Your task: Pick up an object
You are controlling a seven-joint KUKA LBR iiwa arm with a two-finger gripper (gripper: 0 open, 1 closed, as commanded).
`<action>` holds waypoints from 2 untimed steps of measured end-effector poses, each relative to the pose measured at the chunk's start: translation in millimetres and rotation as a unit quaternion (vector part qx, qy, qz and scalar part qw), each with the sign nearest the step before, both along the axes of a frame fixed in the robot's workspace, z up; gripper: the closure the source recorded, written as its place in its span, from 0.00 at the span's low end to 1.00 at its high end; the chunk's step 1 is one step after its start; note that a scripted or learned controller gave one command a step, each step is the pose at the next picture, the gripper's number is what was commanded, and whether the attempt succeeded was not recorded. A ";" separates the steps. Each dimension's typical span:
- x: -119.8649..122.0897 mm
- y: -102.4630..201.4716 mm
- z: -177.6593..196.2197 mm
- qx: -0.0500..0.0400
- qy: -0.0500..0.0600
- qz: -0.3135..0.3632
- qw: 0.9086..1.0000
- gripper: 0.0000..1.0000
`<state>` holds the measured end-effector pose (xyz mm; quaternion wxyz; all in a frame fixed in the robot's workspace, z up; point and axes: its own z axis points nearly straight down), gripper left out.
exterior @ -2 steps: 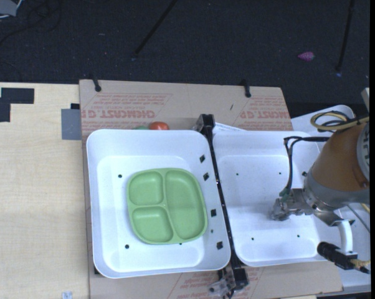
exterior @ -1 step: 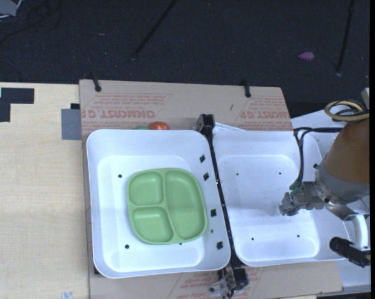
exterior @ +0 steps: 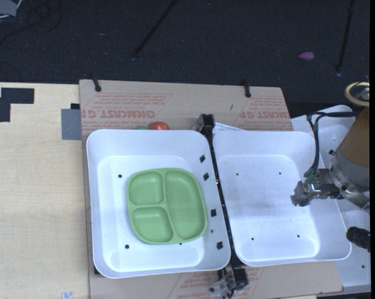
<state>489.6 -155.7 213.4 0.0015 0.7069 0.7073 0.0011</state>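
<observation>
While the arm (exterior: 360, 148) reaches in from the right, its gripper (exterior: 304, 195) sits over the right bin (exterior: 268, 242), at that bin's right wall; whether it is spread or closed cannot be told, and nothing shows in its grasp. A green divided plate (exterior: 167, 205), three compartments, lies flat in the left bin (exterior: 106, 161), well apart from the gripper. A small red-orange object (exterior: 158, 126) rests on the cardboard sheet (exterior: 175, 104) just behind the left bin's back rim

Green plate (exterior: 167, 205): smooth plastic; bins (exterior: 106, 167): glossy white plastic.
</observation>
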 end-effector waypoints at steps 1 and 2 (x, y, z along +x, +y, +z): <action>8.0 5.6 57.1 0.000 0.000 0.000 1.000 1.00; 15.3 58.4 40.5 0.001 0.004 0.002 1.000 1.00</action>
